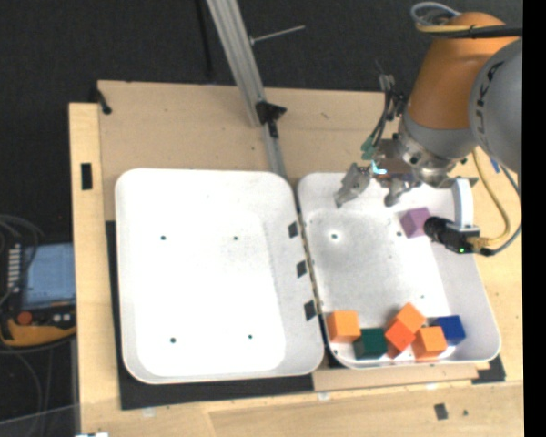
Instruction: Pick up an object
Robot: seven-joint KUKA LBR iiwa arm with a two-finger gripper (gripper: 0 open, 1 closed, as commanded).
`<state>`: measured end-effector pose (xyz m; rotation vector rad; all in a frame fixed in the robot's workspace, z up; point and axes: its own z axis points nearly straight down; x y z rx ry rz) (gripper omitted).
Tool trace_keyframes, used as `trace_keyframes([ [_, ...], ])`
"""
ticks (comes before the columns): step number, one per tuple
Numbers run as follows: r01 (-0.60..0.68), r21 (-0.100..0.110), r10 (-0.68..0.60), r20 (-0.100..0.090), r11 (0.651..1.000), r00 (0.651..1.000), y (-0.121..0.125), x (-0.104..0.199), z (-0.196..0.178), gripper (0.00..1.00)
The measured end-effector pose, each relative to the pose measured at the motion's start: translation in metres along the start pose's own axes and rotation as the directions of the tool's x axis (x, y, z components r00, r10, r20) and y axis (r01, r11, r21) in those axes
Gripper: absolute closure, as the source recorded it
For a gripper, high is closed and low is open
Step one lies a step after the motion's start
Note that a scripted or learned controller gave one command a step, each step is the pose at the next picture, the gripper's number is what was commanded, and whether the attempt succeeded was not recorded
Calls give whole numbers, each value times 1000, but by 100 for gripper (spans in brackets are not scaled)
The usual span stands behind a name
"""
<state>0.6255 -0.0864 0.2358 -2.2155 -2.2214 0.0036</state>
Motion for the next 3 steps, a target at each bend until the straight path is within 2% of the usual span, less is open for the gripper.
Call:
trace_keyframes([
  [1, -1, -5, 1, 0, 1000, 1000, 1, 0, -3, 0],
  [2, -5, 0, 5, 4, 1000, 1000, -1, 2, 40, 0],
  [3, -7, 0, 7, 4, 1000, 1000, 4, -9, 91, 0],
])
